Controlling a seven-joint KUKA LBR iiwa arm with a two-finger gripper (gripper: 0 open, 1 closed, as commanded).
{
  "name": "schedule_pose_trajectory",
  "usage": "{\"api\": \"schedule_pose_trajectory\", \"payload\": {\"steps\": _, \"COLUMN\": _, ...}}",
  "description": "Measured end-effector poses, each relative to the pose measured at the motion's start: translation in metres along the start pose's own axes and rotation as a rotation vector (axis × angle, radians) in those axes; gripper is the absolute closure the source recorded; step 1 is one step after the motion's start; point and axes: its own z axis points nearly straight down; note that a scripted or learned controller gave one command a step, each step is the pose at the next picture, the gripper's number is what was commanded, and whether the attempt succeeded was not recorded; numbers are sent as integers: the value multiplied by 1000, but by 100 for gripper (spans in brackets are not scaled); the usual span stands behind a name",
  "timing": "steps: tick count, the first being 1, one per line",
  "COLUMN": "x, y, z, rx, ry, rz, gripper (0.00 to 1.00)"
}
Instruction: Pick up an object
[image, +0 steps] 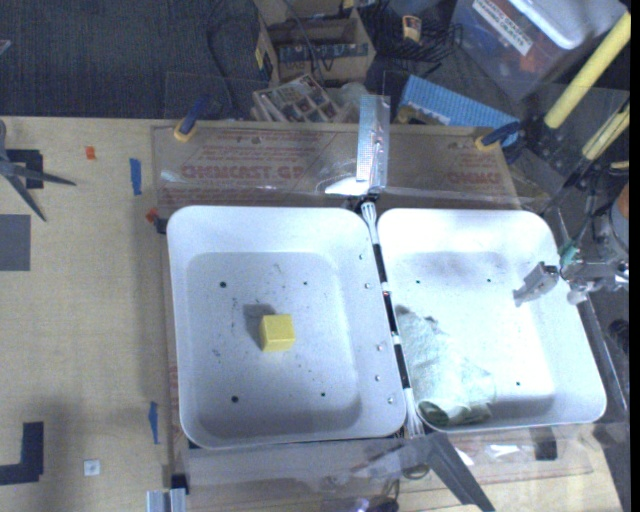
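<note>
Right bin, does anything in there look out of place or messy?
Yes. A crumpled pale cloth or wrapper lies slumped along the left wall of the right bin, with its lower end pushed against the bin's front rim. By contrast, the yellow block sits neatly on the floor of the left bin.

We see a yellow block (278, 332) lying near the middle of the left bin (200, 250). In the right bin (480, 235) a crumpled pale cloth (443, 372) lies along the near-left side, and the gripper (545, 282) hangs over that bin's right edge.
</note>
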Motion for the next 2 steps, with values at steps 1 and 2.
{"api": "schedule_pose_trajectory", "payload": {"steps": 1, "x": 0, "y": 0, "z": 0, "rx": 0, "ry": 0, "rz": 0, "gripper": 0}}
{"api": "schedule_pose_trajectory", "payload": {"steps": 2, "x": -1, "y": 1, "z": -11, "rx": -4, "ry": -2, "rz": 1, "gripper": 100}}
